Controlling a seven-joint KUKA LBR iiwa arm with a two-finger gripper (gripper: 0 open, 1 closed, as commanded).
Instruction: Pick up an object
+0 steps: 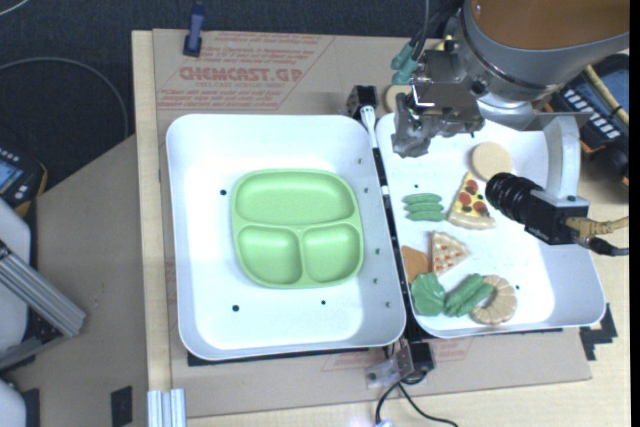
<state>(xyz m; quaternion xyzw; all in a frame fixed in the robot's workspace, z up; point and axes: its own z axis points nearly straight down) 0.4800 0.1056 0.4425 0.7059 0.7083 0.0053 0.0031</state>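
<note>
My gripper [412,143] hangs over the far left part of the right bin [575,300], with nothing visible between its fingers. Below it in that bin lie green bean pods [424,206], a pizza slice [469,202], a second pizza slice [447,252], a round tan cookie [490,158], an orange-brown piece [414,262], green leafy pieces [452,295] and a round biscuit [496,301]. The gripper is above and apart from the bean pods.
The left bin [200,165] holds a green three-compartment plate [297,226]. A black cylindrical part [525,202] sticks over the right bin's right side. The arm's large orange and grey body [545,5] covers the top right. Cables run along the bench edges.
</note>
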